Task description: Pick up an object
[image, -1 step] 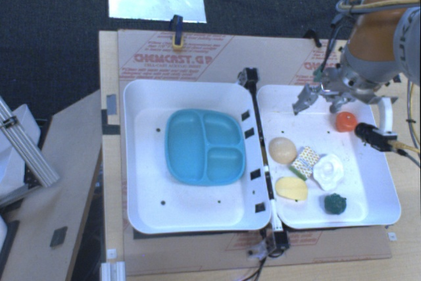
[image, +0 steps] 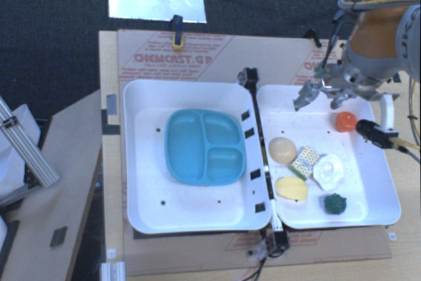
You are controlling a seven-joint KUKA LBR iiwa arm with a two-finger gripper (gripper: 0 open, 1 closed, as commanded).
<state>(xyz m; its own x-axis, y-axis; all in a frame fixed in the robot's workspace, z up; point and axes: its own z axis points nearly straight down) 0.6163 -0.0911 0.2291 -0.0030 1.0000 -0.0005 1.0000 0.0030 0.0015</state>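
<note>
Gripper hangs above the back of the right bin, fingers spread apart with nothing between them. Nearest it, the orange-red ball lies just to its right and nearer the bin's front; the beige egg-shaped piece lies further forward, left of that ball.

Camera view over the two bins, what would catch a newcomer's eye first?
Probably the blue divided plate, alone in the left bin. Next, the grey and orange arm reaching in from the right, its hand over the far part of the right bin. Small items cluster there: an orange ball, a yellow piece and a dark green piece.
</note>
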